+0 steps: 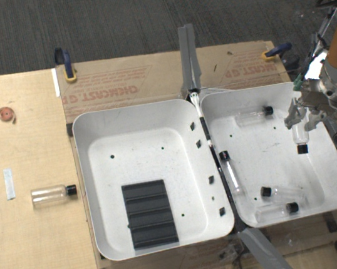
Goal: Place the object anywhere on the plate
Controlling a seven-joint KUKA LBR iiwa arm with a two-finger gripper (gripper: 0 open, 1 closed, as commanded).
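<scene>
Vial (300, 138) hangs cap-down between your pincer's (299, 117) closed fingers, above the right bin (335, 164); the dark ribbed plate (149, 214) lies in the left bin (98, 173).

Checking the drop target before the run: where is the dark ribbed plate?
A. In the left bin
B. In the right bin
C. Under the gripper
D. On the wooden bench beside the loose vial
A: the plate lies on the floor of the left bin, near its front edge, away from the vials in the right bin.
</scene>
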